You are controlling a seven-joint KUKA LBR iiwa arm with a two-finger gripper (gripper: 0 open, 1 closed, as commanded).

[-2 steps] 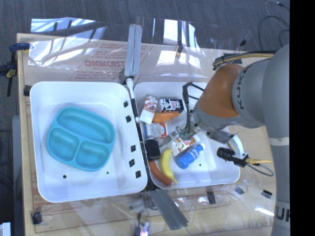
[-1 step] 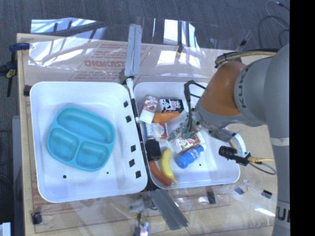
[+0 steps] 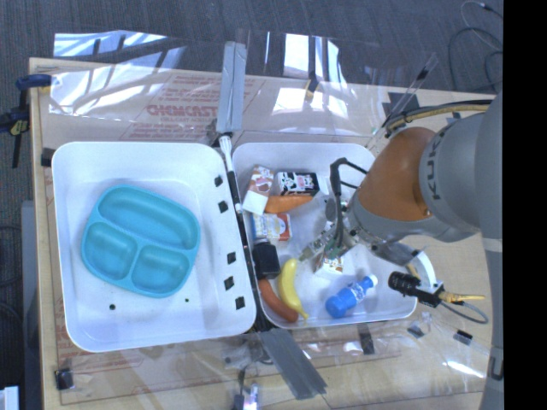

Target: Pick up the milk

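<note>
Counter holds 2 white bins: the left bin (image 3: 73, 314) carries a blue tray (image 3: 141, 240). In the right bin (image 3: 389, 314), the milk (image 3: 297, 182) lies at the far wall, above a carrot (image 3: 289, 202). Likely a light, crushable carton, best pinched across its flat sides. The claw (image 3: 329, 244) hangs nearer, well short; its state I cannot tell.

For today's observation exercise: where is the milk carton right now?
In the camera view, the milk carton lies at the far end of the right bin, just above the carrot and left of the gripper.
</note>
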